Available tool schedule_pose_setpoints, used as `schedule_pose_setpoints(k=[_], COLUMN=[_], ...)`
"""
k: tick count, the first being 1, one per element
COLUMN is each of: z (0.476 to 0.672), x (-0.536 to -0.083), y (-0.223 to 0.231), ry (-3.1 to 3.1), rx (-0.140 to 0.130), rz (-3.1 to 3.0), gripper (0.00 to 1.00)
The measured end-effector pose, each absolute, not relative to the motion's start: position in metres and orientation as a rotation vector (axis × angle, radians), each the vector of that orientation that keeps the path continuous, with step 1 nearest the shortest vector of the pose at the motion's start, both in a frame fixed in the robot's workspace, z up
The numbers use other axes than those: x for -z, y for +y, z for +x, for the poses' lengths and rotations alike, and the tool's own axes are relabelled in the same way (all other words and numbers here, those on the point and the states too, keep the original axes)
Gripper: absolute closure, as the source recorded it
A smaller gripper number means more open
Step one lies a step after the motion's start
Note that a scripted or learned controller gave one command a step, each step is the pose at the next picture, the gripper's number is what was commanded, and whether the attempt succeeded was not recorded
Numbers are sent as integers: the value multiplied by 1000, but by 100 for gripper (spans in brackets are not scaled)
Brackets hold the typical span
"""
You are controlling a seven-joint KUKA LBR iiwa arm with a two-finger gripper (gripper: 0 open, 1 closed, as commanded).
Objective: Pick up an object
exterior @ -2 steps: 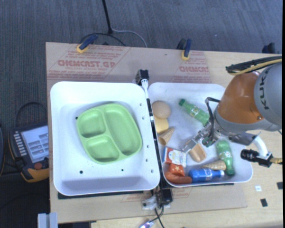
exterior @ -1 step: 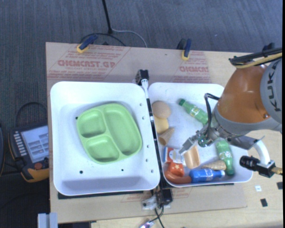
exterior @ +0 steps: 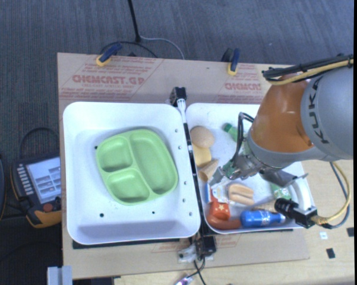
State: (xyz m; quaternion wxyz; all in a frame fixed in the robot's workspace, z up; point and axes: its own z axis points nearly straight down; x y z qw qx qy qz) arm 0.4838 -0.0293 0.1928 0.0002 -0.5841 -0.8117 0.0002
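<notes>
The tool (exterior: 226, 172) is hanging low in the right bin (exterior: 249, 108), right above the hot dog toy (exterior: 240, 192); can't tell its state. Stuff's lying so packed it's risking nudging the neighbours.

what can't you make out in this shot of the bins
- Pincer, camera view: the arm's wrist hangs over it, so its state and any hold cannot be told.
- Right bin: the arm covers its right part and whatever lies there.
- Green item: partly under the arm, too small to identify.
- Blue item: label too small to read.
</notes>
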Motion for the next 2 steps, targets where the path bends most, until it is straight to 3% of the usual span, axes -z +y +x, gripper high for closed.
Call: schedule_pose_setpoints(k=[1, 2], z=[484, 484], x=[-193, -193], y=[-30, -30], ry=[-2549, -2549], rx=[-1, -1], rz=[-1835, -1835], gripper=[0, 0])
